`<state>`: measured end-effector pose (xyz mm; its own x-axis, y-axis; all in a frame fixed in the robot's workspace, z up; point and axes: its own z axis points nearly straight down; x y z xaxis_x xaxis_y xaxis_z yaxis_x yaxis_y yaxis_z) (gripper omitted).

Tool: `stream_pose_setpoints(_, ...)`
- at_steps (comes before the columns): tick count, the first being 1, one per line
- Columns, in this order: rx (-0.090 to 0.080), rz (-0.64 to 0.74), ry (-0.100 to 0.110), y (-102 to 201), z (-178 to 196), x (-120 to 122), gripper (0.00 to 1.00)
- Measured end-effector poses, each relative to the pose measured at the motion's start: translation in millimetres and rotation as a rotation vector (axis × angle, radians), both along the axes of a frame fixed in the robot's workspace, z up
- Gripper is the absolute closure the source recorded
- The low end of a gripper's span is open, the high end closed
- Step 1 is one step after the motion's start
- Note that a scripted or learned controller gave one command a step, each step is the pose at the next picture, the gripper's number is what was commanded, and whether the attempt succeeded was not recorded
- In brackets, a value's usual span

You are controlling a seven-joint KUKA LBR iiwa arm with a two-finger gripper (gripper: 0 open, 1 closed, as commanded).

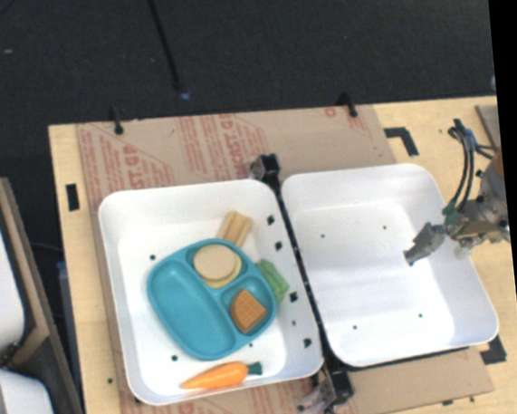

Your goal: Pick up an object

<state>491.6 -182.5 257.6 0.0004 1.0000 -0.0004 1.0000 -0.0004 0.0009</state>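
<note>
A: Report bin edges and free room.

B: Two white bins sit side by side on the bench [82, 173], their inner rims touching along the middle. The left bin [118, 260] is crowded. A blue divided tray [182, 309] fills its centre, carrying a round cracker [217, 263] and a waffle piece [248, 310]. A tan block [235, 226] lies just beyond the tray's upper rim, a green piece [274, 280] at its right edge, and a carrot [222, 375] near the front wall. The right bin [357, 192] has a bare floor.

A: Gripper status?

B: The gripper [423, 245] hangs over the right bin's right side, near the wall, reaching in from the right. Nothing is seen between its tips. The gap between the tips cannot be told from this angle. It is well apart from every object in the left bin.
</note>
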Motion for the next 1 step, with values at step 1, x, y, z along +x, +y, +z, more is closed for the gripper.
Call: stream_pose_setpoints(1,0.001,-0.002,0.007,-34.9,-73.6,34.3,0.0)
